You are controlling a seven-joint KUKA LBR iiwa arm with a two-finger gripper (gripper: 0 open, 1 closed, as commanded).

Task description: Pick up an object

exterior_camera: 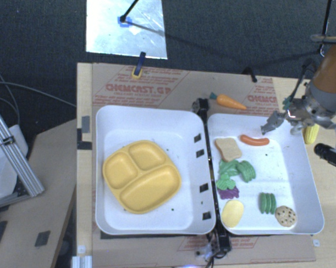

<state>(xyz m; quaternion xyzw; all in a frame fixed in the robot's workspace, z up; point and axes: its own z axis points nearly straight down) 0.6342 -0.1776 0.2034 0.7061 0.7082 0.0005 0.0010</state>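
Observation:
The right bin (309, 190) holds several toy foods: an orange-red sausage (254, 141), a bread slice (228, 149), green leafy pieces (237, 170), purple grapes (228, 188), a yellow oval piece (232, 213), green beans (267, 203) and a cookie (285, 215). My gripper (282, 125) hangs over the bin's far right corner, open, one fingertip just above and right of the sausage. Nothing sits between the fingers. A yellow corn piece (310, 133) lies beside the gripper at the bin's right rim.
The left bin (107, 134) carries a yellow divided plate (142, 175). A toy carrot (228, 101) lies on the cardboard behind the bins. A black divider with clips (208, 159) separates the bins. A shiny sheet (126, 25) lies on the floor at the back.

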